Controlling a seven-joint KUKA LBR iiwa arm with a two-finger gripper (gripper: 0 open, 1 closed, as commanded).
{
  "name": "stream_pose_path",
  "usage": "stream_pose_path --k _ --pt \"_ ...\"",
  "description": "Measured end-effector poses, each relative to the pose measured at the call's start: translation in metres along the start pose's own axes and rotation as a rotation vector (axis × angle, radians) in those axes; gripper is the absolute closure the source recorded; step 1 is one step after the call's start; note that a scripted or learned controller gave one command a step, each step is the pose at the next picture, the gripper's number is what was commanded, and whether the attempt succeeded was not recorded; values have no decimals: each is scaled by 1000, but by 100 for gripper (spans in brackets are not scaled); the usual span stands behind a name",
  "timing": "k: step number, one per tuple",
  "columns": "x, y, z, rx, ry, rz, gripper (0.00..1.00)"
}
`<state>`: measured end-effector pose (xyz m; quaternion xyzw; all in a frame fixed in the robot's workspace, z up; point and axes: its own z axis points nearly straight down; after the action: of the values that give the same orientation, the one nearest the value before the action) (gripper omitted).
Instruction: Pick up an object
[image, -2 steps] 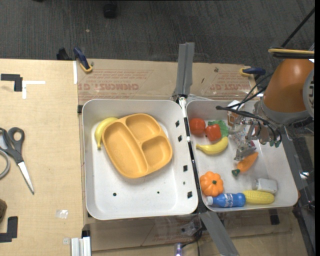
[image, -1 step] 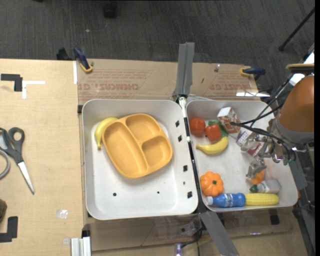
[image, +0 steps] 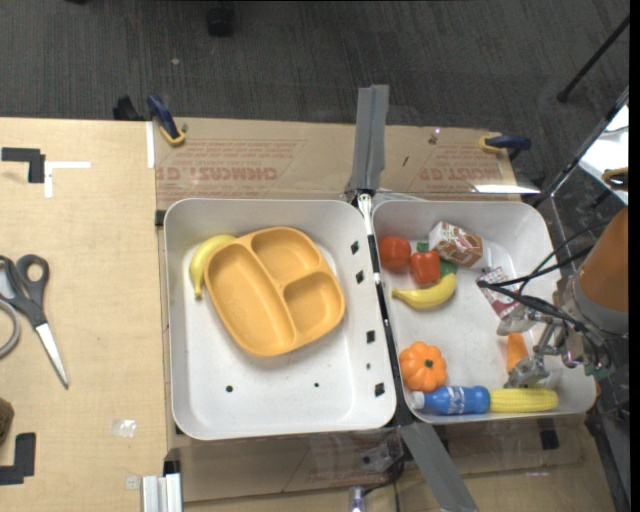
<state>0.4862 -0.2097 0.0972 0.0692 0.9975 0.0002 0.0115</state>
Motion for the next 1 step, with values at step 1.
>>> stream_pose_path --k 1 --pt "1 2 -8 -3 8 -5 100"
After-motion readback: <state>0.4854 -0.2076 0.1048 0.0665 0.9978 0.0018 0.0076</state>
